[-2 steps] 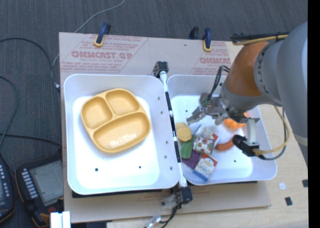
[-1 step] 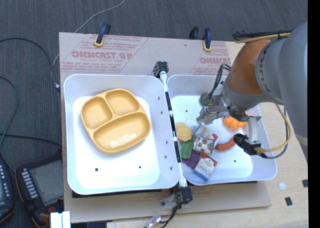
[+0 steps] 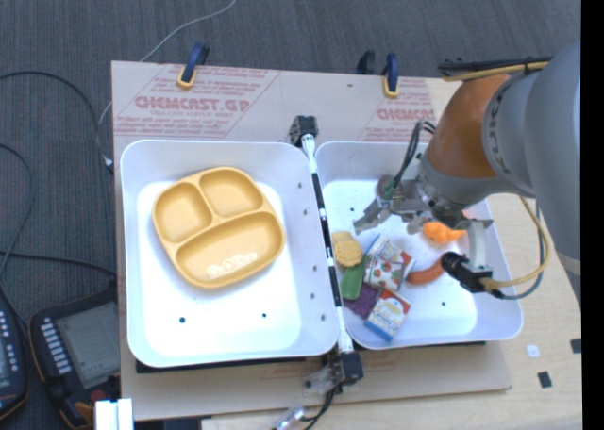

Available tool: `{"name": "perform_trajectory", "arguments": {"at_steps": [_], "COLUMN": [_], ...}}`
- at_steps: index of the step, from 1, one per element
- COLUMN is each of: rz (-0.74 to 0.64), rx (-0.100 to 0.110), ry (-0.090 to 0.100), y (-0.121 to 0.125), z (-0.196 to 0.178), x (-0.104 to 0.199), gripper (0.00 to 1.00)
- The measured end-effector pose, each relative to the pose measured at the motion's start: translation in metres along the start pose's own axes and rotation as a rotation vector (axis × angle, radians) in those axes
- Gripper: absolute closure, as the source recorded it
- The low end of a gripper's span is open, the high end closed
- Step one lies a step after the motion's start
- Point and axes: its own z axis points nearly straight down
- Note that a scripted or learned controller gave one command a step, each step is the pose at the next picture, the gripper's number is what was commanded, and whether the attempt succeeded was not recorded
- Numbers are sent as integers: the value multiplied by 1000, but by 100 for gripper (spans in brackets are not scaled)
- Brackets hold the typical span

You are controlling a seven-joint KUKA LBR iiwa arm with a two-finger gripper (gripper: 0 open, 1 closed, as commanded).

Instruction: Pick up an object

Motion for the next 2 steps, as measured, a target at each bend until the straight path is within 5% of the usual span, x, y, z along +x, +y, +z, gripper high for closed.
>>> {"name": "perform_trajectory", "arguments": {"at_steps": [1,2], "rz": [0,0], "rx": [-1,-3], "ry": [0,1], "y": [-36,-35], "z": [26,17], "x": [6,6], "gripper": [0,100]}}
